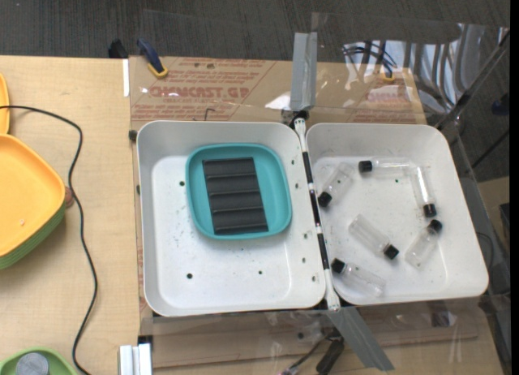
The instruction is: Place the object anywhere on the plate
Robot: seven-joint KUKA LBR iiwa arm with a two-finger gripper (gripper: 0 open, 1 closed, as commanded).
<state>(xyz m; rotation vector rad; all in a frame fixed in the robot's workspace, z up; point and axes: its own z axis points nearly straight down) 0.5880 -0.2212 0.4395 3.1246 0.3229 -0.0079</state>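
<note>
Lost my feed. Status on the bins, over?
Teal plate in left bin, dark ridged insert on it. Clear vials loose in right bin. None on plate.

**A robotics lab bench**

A laboratory or test workspace is suggested. Two white bins (154,227) are clamped side by side on a wooden bench (73,284), backed by printed cardboard (203,85) and clear shielding (389,57). Grey office carpet (243,0) is seen at the far side, and a black cable (81,227) is trailed across the bench at left.
</note>
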